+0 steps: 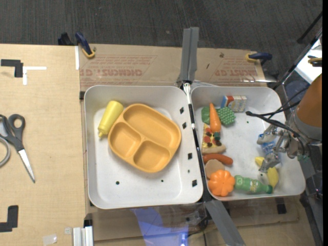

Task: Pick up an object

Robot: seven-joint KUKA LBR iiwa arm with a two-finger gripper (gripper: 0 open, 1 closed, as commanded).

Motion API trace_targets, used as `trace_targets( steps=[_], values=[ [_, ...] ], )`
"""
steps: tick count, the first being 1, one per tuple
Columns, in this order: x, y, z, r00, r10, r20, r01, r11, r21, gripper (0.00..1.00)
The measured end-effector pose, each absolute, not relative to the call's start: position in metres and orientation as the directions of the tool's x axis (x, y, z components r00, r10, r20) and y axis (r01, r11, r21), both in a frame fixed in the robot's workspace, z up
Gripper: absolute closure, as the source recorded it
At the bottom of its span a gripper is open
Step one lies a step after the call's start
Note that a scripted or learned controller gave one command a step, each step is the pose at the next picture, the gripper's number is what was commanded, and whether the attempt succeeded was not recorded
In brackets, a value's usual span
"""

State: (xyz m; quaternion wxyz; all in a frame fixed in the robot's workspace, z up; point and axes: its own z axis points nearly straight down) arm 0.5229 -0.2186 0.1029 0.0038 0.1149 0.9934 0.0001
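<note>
Seen from above: two white bins side by side on the surface. In the left bin (102,188), an orange divided plate (144,136) beside a yellow bottle (108,117). In the right bin (287,188), a carrot (214,117), pizza slice (211,141), sausage (217,159), small pumpkin (221,182) and green bottle (252,185). Claw (274,146) low at the right bin's right side, just above a yellow piece (272,177); open or closed, impossible to tell.

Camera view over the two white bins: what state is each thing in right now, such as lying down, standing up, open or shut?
Yellow bottle: lying on its side, touching the tray.
Orange divided tray: right way up, in the left bin.
Carrot: lying flat in the right bin.
Green bottle: on its side.
Scissors: blades shut, on the bench.
Gripper: low over the right bin.
</note>
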Motion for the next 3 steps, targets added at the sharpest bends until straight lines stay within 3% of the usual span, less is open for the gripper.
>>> trace_targets(
  steps=[1, 2, 3],
  values=[
    [0.5066, -0.206, 0.092, -0.976, 0.218, -0.002, 0.218, 0.976, 0.0, 0.0],
    [0.5085, -0.2058, 0.1017, -0.976, 0.216, -0.006, 0.216, 0.976, 0.0, 1.0],
    [0.5085, -0.2057, 0.1016, -0.976, 0.216, -0.006, 0.216, 0.976, 0.0, 0.0]
  ],
)
